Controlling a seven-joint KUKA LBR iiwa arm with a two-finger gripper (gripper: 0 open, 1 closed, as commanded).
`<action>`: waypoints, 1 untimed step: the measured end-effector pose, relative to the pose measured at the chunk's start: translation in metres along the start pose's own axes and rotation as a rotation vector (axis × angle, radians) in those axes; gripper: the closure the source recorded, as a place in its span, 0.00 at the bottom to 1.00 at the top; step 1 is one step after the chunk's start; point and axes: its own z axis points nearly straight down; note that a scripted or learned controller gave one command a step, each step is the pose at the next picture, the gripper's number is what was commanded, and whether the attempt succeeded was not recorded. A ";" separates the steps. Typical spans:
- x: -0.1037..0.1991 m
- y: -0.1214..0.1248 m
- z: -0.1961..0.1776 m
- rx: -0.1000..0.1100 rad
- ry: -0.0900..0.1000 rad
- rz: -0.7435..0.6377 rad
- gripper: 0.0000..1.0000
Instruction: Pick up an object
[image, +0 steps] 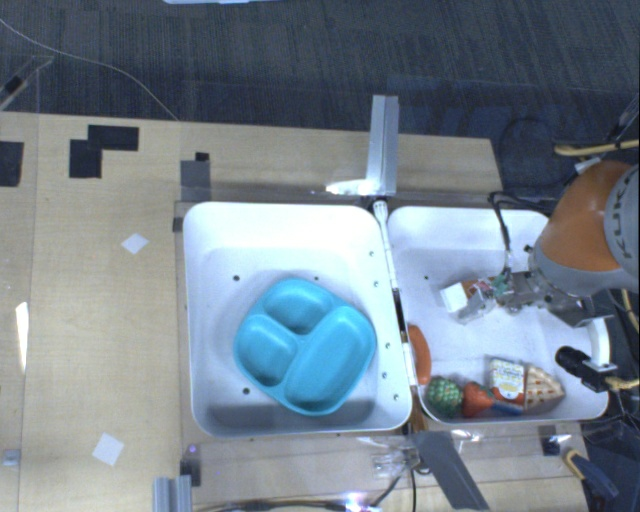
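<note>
Nearest our lens, along the bottom wall of the right-hand shallow white plastic bin (600, 408), lies a row of toy groceries: a green broccoli-like piece (444, 396), an orange carrot-shaped piece (478, 400), a small printed carton (507, 380) and a tan waffle-patterned wedge (541, 385), all touching or just beside one another. A slim orange sausage-shaped toy (420, 352) rests against the divider. Beside them, in the left-hand white bin (205, 300), sits a turquoise three-compartment plastic dish (305, 344), alone.

Farther up the right bin we find the two-finger gripper (480, 295), carried on the grey arm with its orange band (580, 225) reaching in from the right. A small white block (455, 297) lies at its tip, touching or very nearly so. We cannot tell whether the jaws are spread or closed, nor whether the block sits between them; the tip is too small and cluttered to read.

We judge the pick to be in its closing stage on the white block. Done well, we think, it means centring the block between the fingers before squeezing, since a glancing contact would likely shove so light a piece toward the divider. A straight lift, clear of the bin wall, should follow only once the hold is sure.
</note>
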 end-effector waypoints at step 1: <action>-0.027 0.044 0.001 0.006 0.001 0.025 0.00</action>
